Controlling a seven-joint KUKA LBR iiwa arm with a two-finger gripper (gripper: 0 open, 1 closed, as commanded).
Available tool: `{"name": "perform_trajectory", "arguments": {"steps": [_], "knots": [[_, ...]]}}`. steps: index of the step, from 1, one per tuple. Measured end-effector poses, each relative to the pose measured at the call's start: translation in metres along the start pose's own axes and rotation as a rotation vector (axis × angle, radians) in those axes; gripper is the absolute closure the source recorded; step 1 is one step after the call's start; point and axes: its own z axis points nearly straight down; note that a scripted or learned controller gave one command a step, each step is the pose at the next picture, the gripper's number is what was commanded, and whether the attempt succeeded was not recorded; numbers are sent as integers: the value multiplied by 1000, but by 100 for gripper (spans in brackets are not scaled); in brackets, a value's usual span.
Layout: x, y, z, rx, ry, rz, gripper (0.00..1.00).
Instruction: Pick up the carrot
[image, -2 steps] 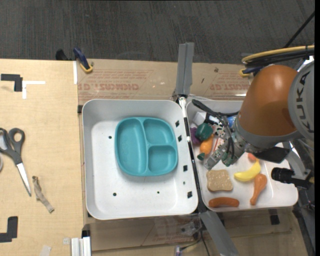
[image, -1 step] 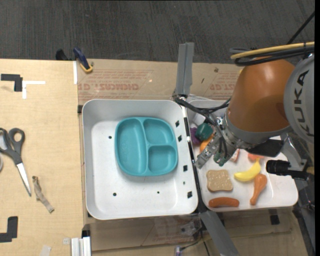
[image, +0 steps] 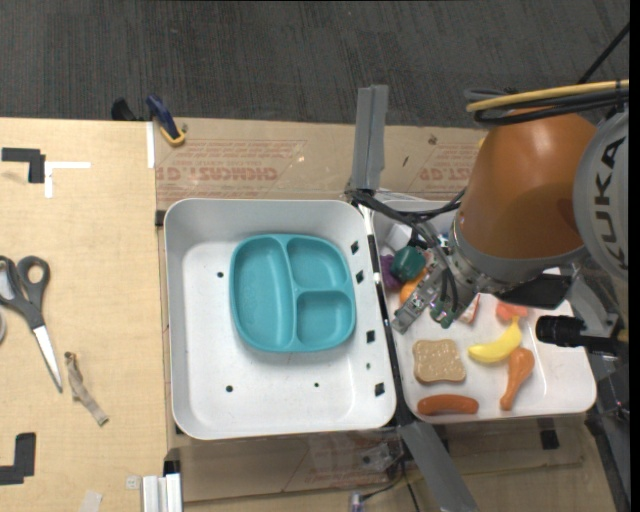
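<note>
Where pincer (image: 425, 300) hangs: toast (image: 440, 361), banana (image: 497, 345), sausage (image: 447, 405) nearby.

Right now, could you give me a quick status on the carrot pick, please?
End effector low over right bin, no item seen in it. Carrot just beside it, half hidden. Toast, banana nearby.

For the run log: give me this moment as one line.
arm: over right bin | gripper: low near left wall, grasp unclear | carrot: partly hidden by gripper | divided plate: left bin
</note>
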Motion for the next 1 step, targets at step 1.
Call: {"name": "perform_trajectory", "arguments": {"steps": [1], "knots": [[-1,0,-8,1,-1,-1,100]]}}
